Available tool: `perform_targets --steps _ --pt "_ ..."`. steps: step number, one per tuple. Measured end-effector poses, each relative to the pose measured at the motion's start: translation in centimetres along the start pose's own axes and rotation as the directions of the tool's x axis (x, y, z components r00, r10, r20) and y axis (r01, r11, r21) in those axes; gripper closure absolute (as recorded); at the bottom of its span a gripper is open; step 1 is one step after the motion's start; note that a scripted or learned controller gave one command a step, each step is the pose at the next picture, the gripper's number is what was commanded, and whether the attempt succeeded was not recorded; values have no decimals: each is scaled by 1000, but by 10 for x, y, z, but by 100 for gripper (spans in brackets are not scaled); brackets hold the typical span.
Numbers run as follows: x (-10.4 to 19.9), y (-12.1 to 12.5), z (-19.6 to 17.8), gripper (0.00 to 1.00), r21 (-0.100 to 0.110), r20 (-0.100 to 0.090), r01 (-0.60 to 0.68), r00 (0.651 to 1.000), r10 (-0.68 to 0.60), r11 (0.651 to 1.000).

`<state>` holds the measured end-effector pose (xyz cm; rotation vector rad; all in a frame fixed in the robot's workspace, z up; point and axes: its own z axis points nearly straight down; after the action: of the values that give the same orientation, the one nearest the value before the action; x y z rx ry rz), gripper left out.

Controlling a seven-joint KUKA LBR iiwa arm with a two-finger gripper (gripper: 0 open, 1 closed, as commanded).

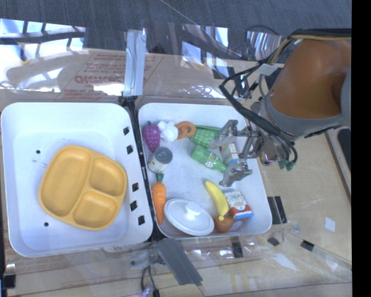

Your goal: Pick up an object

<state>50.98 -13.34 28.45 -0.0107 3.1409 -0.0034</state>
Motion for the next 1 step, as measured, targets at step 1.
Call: perform_targets --steps 1 --pt "28 -11 103 0 -3 -6 -79 997 79 997"
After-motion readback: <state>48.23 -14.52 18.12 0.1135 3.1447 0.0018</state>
